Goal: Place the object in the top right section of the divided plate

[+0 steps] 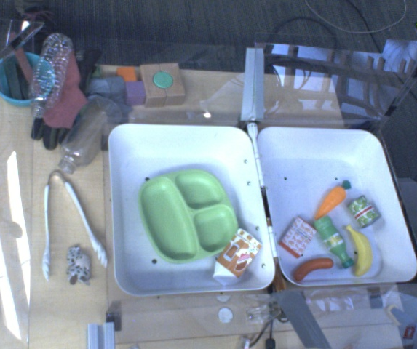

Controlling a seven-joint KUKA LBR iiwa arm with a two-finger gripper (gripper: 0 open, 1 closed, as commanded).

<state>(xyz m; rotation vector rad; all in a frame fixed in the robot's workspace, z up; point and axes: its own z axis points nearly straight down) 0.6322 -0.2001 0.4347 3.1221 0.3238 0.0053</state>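
Green divided plate (186,213) in left bin (132,195) — a carton (238,254), perhaps — touching it.

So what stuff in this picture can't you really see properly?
- Small carton beside the green divided plate: its printing is too small to read.
- Can in the right bin: label too small.
- Clear bottle: top hidden under the red cloth.
- Small spotted toy: too blurred to identify.

Bright even overhead light; glare streaks on bench (4,217) left; slightly soft focus.
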